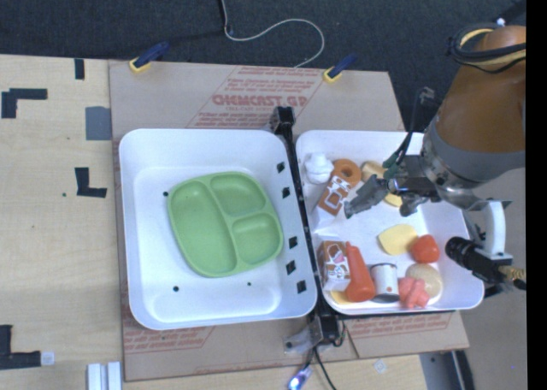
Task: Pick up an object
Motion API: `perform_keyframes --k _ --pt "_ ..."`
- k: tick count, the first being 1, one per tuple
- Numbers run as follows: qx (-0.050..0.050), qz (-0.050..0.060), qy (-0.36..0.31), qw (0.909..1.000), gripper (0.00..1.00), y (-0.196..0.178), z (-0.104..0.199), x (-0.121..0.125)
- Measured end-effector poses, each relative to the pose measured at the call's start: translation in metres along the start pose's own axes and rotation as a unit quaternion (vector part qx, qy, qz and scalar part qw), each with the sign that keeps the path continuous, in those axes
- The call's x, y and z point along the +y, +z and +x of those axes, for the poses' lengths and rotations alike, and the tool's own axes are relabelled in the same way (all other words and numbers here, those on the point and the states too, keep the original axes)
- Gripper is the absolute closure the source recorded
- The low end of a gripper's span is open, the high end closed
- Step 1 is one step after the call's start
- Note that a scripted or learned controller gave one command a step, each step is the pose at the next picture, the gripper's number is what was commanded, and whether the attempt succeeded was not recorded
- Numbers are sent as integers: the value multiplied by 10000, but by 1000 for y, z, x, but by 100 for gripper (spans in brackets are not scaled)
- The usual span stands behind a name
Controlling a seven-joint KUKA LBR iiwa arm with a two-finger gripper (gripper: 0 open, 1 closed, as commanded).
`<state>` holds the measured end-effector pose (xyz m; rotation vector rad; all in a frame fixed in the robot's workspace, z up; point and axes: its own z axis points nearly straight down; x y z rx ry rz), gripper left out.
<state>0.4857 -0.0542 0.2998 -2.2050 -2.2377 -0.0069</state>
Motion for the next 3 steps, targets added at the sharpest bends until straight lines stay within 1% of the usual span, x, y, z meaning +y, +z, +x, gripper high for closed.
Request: perform_keyframes --k 1,2,3 --pt "-16 69 54 10000 100 -3 -6 -1" --pt "-9 -11 10 10000 100 -107 90 1" --pt "-25 34 50 10000 100 -117 124 1"
